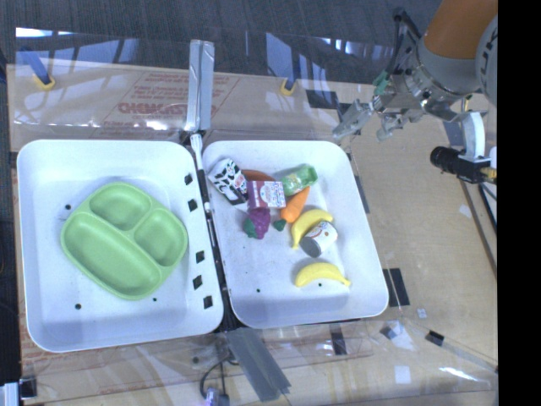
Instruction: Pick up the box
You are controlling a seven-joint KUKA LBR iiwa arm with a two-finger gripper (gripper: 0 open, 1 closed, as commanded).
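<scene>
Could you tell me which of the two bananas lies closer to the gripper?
The upper banana, beside the carrot; the lower banana lies farther off.

The arm (452, 62) is a thick, rounded tube of matt grey, and just behind the gripper's wrist it carries a broad orange band (461, 7) with a smooth, faintly glossy surface. The gripper (370, 123) is a cluster of bare silvery-grey metal, far slimmer than the arm behind it, built of angular links with small dark joints and ending in two narrow, pale fingers (348, 125). Thin black cables (406, 28) loop along the side of the arm, above and behind the gripper, and run towards its base.
</scene>
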